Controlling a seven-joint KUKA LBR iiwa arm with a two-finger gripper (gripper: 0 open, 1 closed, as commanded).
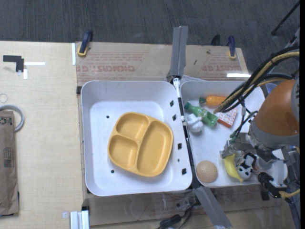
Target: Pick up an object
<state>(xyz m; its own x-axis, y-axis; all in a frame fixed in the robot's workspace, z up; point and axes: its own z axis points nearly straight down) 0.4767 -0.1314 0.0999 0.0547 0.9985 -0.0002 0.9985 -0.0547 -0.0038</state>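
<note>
Hand [239, 157] position is my first finding: it sits low in the right bin [209, 87], at that bin's near right corner, with the grey arm and its orange band [279, 111] above it. I cannot tell from this view whether it is apart or together, as the wrist housing and cables cover it. The nearest candidate is a banana [231, 168], lying directly beside and partly under the hand on the bin floor, its long axis running roughly from far to near, slightly slanted. A small black-and-white object [246, 165] lies just to its right. A tan ball [207, 171] rests to the left, near but apart. A green bottle [200, 113] and a carrot [215, 100] lie well farther back. The yellow divided plate [140, 143] occupies the left bin.
</note>
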